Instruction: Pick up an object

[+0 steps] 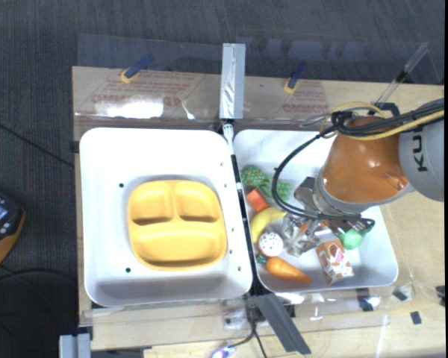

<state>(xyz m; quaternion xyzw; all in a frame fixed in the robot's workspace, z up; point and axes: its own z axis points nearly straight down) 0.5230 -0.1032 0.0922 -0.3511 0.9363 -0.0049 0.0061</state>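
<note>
The right bin (381, 271) holds several toy foods: a green leafy piece (255, 177), a small orange-red block (256, 198), a yellow banana-like piece (266, 220), a white speckled egg (270, 242), a carrot (287, 270), a brown-and-white carton (334, 260) and a green ball (352, 239). My gripper (308, 233) reaches down into the middle of this bin, below the orange wrist band (362, 166). Its tip sits just right of the egg and left of the carton.
The left bin (104, 155) holds a yellow compartment tray (177, 222). A black cable (299, 155) loops over the right bin's back left. A metal divider post (232, 80) stands behind the gap between the bins.
</note>
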